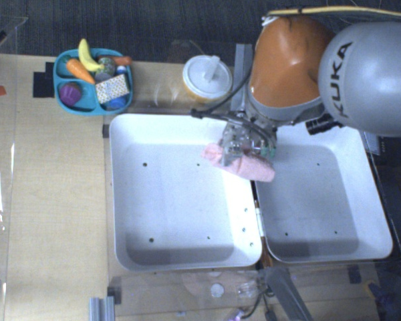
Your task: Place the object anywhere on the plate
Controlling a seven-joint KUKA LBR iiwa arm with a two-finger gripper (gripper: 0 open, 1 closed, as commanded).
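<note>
Where the arm's bulk hides it, end effector (248,146) apparently clamped on pink object (244,164), grip partly obscured.

Seen from above at a slant: two shallow white bins side by side on a pale wooden bench (47,199), left bin (180,199) and right bin (327,199). Reaching in from the right, a grey arm with an orange band (287,62), marked KUKA. Below the wrist, gripper (244,149) over the seam between the bins, a pink object (244,164) clamped between its fingers and sticking out both sides. Behind the bins, a blue divided plate (61,102) with toy foods, and a lidded white cup (207,77) with a straw.
</note>
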